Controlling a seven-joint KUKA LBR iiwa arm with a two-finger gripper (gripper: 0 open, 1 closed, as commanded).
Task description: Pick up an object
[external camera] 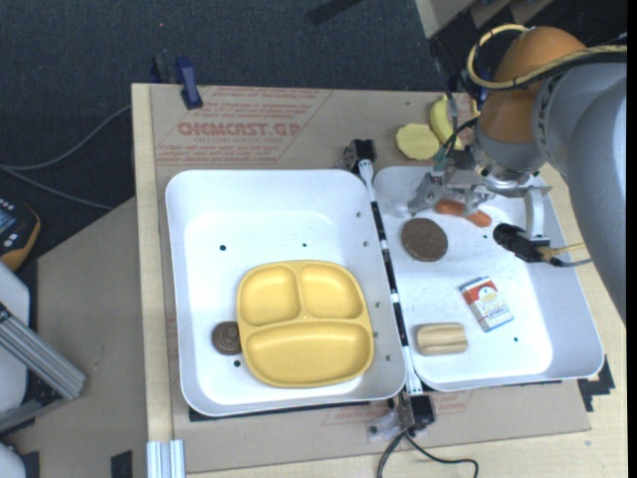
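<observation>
A: Reaching toward what?
B: The gripper point(450, 195) hovers at the right bin's point(557, 352) far edge, over an orange piece point(468, 210) just behind the brown disc point(425, 238); grip state I cannot tell. Next: descend squarely, then close

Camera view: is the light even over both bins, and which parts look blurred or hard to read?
In the camera view, soft even light covers the left bin and right bin, with faint shadows under the yellow tray; the arm is large and blurred, and the hand is too smeared to read.
</observation>
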